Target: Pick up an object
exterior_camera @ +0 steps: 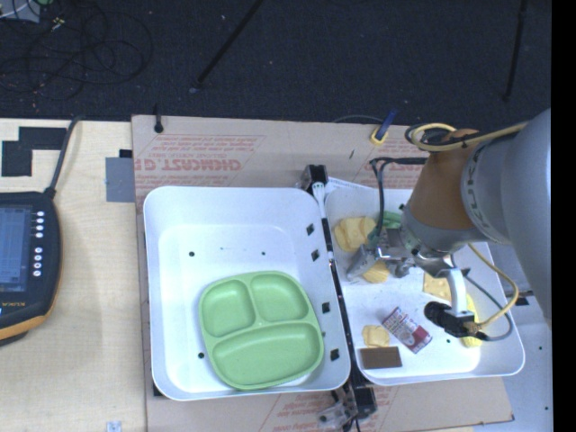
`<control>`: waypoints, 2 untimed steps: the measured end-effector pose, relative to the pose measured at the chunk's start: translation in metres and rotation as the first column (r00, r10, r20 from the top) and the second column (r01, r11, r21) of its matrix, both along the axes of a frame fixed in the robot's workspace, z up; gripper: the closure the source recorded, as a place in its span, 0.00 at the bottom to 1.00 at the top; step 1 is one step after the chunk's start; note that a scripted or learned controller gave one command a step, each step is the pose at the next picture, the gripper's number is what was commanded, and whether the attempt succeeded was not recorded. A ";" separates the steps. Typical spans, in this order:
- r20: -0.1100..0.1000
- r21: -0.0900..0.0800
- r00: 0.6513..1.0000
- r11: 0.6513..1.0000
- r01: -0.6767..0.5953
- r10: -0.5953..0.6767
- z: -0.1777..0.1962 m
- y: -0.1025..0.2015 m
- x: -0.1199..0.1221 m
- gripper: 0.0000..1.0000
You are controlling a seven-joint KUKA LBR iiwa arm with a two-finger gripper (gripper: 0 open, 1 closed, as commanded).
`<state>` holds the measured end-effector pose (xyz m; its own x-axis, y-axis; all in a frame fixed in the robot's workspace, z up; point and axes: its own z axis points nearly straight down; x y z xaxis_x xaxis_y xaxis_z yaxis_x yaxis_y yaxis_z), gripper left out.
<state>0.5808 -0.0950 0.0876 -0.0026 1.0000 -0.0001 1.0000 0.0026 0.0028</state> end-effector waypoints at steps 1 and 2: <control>-0.009 0.003 1.000 1.000 0.003 -0.003 0.008 -0.001 -0.003 1.00; -0.010 0.003 1.000 1.000 0.004 -0.004 0.008 -0.001 -0.003 0.00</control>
<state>0.5777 -0.0962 0.0955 0.0013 1.0000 0.0027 1.0000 -0.0013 -0.0067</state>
